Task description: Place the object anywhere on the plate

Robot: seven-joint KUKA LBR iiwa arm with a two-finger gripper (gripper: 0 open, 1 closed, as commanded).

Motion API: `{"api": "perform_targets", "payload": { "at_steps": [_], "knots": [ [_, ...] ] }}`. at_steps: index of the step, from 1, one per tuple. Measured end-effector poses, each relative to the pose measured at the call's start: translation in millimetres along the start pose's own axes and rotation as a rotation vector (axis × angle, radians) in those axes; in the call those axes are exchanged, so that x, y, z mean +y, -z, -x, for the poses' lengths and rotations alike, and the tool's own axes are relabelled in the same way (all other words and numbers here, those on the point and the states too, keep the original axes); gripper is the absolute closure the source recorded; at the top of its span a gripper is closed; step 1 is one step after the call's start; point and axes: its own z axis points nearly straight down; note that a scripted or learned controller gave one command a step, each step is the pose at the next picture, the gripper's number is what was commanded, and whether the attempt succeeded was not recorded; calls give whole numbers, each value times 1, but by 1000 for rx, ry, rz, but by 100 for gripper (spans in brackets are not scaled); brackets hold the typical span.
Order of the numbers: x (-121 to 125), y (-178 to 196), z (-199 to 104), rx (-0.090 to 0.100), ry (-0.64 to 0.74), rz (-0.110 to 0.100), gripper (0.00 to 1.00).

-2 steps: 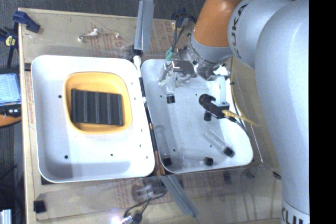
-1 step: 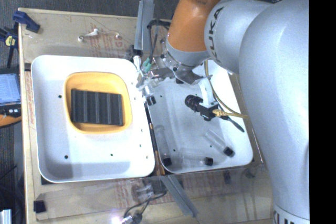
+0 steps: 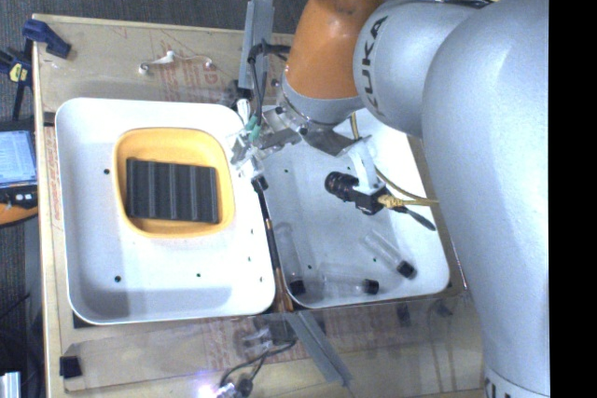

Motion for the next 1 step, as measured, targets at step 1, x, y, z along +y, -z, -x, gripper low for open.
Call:
{"api": "perform_targets", "payload": {
  "at_steps": [1],
  "knots": [
    [0, 0, 0, 0, 0, 0, 0]
  ]
}}
